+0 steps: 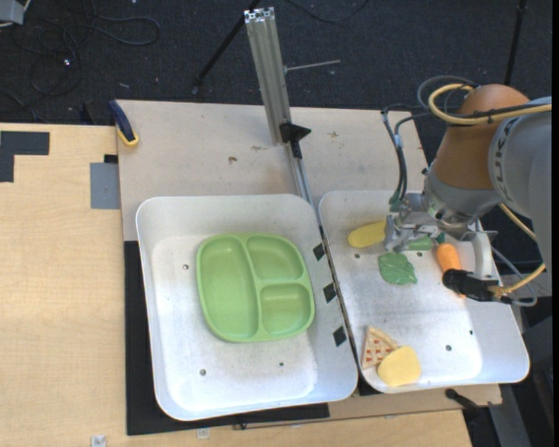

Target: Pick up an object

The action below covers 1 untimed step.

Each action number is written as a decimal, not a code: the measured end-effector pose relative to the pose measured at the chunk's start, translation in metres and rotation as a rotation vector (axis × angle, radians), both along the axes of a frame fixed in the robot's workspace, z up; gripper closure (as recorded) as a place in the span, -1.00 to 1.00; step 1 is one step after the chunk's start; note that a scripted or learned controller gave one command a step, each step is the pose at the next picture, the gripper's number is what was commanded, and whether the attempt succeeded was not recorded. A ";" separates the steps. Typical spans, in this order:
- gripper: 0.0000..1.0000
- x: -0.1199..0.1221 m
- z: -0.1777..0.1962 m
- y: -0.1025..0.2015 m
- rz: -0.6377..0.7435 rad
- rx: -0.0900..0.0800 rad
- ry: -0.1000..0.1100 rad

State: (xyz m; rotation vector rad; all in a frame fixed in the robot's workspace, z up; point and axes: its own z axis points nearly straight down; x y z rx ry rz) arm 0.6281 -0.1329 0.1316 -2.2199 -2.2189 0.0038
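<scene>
Yellow wedge (400,367), waffle piece (378,346), green leaf (397,269) below jaws (402,240)

Two bins side by side: the left bin (168,361) holds a divided plate (255,287) near its middle; the right bin (466,352) holds a leaf (397,269) toward the back, a waffle piece (377,345) and a wedge (400,367) touching at its front-left corner

Claw (405,234) fingers indistinct, orange object (446,255) half-hidden
</scene>
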 end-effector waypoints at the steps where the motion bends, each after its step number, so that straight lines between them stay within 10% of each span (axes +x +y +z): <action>1: 1.00 -0.003 0.043 0.002 0.001 -0.001 -0.005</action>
